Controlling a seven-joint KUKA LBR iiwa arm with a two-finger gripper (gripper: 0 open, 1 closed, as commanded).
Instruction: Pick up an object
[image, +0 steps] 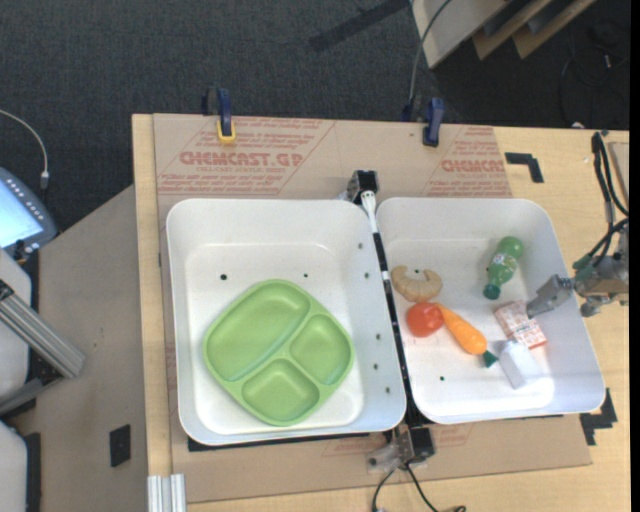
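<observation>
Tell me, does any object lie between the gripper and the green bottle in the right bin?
Nothing visible does. The gripper sits at the right bin's right side, and only bare bin floor separates it from the green bottle. The red-and-white packet lies below that path.
</observation>
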